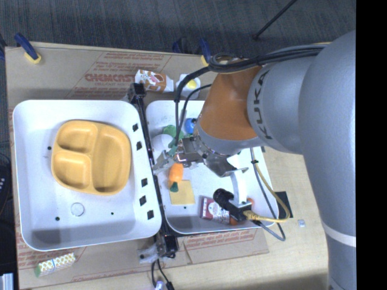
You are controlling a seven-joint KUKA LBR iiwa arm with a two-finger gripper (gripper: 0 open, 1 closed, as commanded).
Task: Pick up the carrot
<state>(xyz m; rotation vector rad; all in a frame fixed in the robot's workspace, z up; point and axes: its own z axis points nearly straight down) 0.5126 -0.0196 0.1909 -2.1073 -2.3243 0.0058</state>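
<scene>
The carrot point(175, 173) lies in the right bin point(187, 217), close to its left wall, touching a yellow square point(182, 194) on its near side. The jaws hang at its far end; we cannot tell if they are apart or together. We judge the carrot light, stiff and smooth, so it is best taken across its middle.

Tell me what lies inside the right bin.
A carrot, a yellow pad, a dark red packet, a green bit and a blue bit. The arm covers the rest of the bin.
</scene>
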